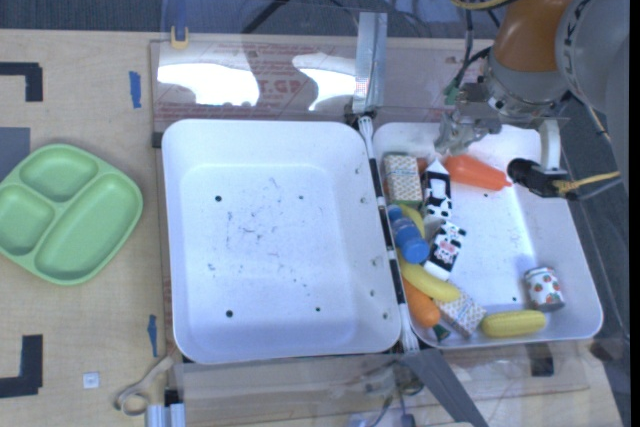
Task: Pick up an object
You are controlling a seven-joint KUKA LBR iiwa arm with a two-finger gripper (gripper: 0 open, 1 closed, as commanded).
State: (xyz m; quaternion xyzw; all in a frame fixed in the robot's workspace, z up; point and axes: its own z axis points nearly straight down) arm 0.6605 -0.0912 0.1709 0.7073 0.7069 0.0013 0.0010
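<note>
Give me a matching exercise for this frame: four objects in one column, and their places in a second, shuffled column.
Objects
1. carrot
2. green divided plate
3. small spotted cup
4. blue bottle

Places
A. on the bench, left of both bins
B. right bin, near its front right corner
C. right bin, along its left wall
D. right bin, at the back, just below the end effector

Pairs: 1-D, 2-A, 3-B, 4-C
</note>
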